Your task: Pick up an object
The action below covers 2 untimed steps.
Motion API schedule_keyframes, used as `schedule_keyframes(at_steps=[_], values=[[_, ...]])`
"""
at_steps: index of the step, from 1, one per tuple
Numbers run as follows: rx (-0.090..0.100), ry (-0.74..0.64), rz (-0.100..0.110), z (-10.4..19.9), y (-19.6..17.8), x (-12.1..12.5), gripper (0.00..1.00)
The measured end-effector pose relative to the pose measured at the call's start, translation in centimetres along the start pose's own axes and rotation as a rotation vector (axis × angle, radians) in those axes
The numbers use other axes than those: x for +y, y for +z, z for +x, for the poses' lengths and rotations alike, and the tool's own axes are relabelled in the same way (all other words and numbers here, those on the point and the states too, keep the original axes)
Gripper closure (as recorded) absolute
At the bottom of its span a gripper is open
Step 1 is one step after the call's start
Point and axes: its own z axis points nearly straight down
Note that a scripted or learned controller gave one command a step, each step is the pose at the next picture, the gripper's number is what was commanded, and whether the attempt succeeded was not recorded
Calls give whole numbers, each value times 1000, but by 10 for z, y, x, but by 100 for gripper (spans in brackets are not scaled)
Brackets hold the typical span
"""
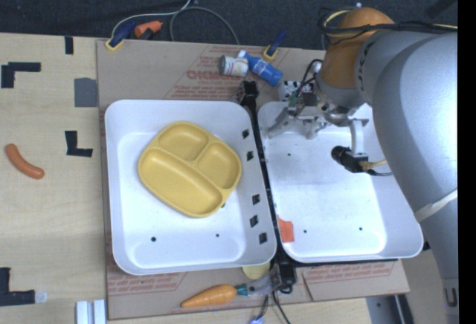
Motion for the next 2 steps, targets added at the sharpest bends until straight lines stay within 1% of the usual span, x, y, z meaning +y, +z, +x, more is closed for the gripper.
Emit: schedule_keyframes(at_steps=[1, 2], values=[[-2, 0, 2, 0, -10, -2, 100], [-3, 0, 3, 0, -10, -2, 0]])
